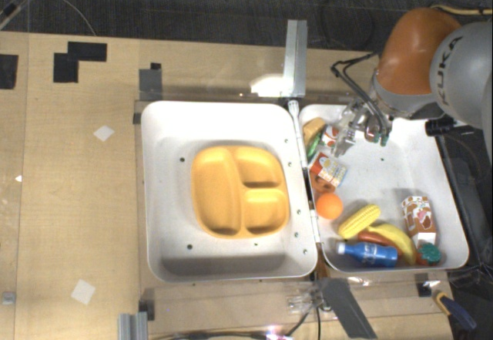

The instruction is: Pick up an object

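Several toys crowd the right bin (454, 200); the hand (356, 130) hovers over its far left corner, grip unreadable from here. A small carton (331, 170) lies just below-left of it, an orange ball (329, 207) further on. Best descend squarely, clear of the wall. The left bin (162, 176) holds a yellow tray (239, 190)

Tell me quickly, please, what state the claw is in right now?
Claw: cannot be told from this view; it hangs over the upper left of the right bin, near the small carton.
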`<control>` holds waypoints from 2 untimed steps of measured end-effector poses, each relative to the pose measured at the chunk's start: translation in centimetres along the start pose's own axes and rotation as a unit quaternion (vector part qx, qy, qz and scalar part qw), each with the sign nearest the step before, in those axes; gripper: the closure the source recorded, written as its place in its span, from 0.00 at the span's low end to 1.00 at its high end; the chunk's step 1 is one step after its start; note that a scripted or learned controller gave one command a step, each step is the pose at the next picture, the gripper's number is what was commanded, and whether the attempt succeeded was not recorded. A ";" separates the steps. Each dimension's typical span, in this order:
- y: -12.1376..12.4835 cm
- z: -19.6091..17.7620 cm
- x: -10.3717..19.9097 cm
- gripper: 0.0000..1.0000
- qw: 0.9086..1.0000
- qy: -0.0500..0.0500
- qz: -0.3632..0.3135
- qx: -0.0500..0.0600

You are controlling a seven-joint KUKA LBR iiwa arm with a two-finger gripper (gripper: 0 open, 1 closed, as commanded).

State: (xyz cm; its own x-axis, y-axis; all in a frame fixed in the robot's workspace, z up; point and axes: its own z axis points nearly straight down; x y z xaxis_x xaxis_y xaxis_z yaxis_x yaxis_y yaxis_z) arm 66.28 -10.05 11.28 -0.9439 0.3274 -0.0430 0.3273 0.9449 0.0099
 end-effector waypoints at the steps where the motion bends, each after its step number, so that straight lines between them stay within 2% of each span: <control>1: 1.7 -7.8 3.7 1.00 0.987 0.015 0.163 0.006; 2: -5.6 -0.8 2.4 1.00 0.992 0.019 0.124 0.008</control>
State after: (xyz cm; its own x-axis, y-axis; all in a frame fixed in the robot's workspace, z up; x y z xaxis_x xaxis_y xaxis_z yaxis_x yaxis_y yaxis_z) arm 62.21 -14.53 11.89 -0.8349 0.5504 -0.0032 0.5504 0.8349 0.0000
